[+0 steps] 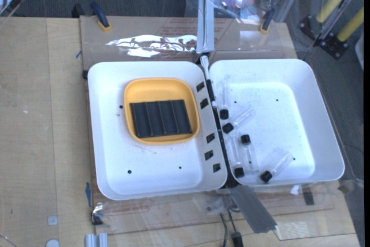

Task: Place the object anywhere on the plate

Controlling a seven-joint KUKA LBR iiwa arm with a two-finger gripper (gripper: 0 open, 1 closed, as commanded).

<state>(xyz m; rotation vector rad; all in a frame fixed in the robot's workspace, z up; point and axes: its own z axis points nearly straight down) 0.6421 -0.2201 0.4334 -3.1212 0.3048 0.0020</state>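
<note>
Gripper width: cannot tell. Picking seems not yet begun: capped vials (248, 152) lie in the right bin (324, 124); next, grasp one, carry it to the yellow plate (134, 91).

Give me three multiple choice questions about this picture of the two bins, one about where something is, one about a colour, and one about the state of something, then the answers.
1. Where is the plate?
A. left bin
B. right bin
C. on the bench outside the bins

2. What colour is the plate?
A. blue
B. yellow-orange
C. green

3. How do the clear vials in the right bin lie?
A. stacked on the plate
C. standing in a rack
B. loose on the bin floor, near its left side

Answers: 1 A, it sits inside the left bin. 2 B, its rim is yellow-orange around a dark ribbed insert. 3 B, they lie scattered with black caps.
</note>
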